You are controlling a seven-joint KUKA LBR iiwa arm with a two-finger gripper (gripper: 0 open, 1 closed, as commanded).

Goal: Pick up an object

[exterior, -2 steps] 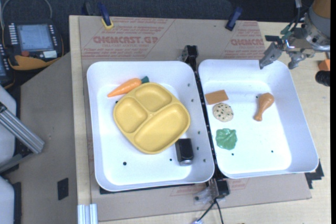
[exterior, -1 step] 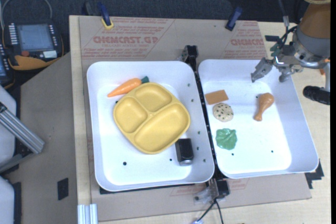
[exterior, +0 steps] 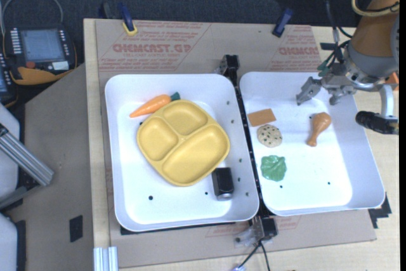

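The left shallow white plastic bin [exterior: 120, 155] held a yellow divided plate [exterior: 183, 141] and an orange carrot [exterior: 150, 105]. Right of it, the second white bin [exterior: 355, 181] held a brown drumstick [exterior: 318, 127]. The claw [exterior: 322, 91] hung released.

Arm [exterior: 374, 22]: orange band above grey wrist housing, black cable looped alongside. Pincer [exterior: 322, 91]: grey metal, two angular fingers, small dark fittings.

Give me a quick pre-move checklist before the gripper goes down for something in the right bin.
1. Gripper over right bin: ok, at its upper edge.
2. Gripper carrying nothing: ok, nothing between its fingers.
3. Drumstick free to grasp: ok, lying apart from other items.
4. Cookie and cracker spaced apart: not ok, nearly touching.
5. Green lettuce piece clear of bin wall: ok.
6. Finger opening: cannot tell.
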